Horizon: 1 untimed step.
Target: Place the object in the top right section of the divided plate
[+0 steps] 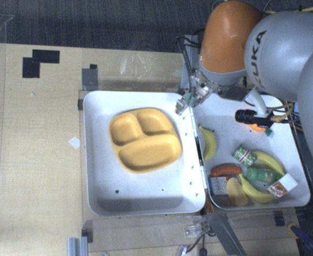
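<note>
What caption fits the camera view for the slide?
Grey KUKA arm hovers between two white bins: yellow three-section divided plate in the left bin, bananas and packaged snacks in the right.

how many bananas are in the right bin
3: one yellow banana by the bin's left wall, one mid-right, one near the front among packets. Others may be hidden in the pile.

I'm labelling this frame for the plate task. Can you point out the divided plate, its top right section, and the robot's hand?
divided plate (146, 154): camera view, on its large lower section.
top right section (155, 121): camera view, middle of that hollow.
hand (185, 102): camera view, at its fingertips, over the bins' shared edge.
</note>
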Each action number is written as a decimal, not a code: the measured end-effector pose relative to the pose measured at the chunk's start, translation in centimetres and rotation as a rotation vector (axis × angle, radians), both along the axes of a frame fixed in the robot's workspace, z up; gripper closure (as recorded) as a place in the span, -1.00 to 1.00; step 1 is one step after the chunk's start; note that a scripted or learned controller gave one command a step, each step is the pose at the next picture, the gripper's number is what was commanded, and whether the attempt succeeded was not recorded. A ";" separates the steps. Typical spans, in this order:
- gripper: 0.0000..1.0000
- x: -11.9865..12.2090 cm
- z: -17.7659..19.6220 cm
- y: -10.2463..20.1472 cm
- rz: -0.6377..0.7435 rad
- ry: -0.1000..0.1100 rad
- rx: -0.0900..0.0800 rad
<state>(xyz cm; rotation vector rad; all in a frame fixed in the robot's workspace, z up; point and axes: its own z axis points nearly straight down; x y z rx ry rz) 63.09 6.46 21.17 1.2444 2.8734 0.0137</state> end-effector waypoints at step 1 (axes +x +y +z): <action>1.00 1.9 -2.7 -5.0 0.278 0.006 -0.005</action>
